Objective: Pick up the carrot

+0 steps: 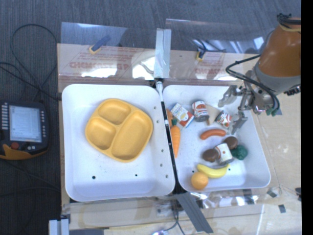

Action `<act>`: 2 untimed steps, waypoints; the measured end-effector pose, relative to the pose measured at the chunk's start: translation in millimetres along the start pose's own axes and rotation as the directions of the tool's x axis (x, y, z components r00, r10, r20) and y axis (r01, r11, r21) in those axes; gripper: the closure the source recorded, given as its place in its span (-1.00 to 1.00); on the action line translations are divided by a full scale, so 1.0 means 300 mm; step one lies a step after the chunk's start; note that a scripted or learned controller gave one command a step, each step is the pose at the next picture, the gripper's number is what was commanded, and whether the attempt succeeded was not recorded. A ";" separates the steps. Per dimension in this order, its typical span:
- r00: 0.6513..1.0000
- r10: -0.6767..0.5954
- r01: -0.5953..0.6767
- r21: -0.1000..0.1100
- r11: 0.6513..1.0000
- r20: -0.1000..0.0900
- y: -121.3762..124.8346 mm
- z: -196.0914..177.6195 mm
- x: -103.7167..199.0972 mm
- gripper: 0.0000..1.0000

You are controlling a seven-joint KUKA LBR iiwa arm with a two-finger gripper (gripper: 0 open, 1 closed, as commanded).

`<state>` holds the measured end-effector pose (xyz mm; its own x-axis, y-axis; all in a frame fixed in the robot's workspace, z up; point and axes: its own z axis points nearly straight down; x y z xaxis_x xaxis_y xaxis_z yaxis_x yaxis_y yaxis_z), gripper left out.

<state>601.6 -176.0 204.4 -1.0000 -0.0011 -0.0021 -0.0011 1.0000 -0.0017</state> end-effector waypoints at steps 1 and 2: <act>0.997 -0.072 0.072 -0.003 0.997 0.005 0.308 -0.061 -0.062 -1.00; 0.993 -0.119 0.119 -0.003 0.993 0.000 0.530 -0.043 0.188 -1.00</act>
<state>544.8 -16.9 216.9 -0.9927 -0.1204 -0.0020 -0.1204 0.9927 0.0011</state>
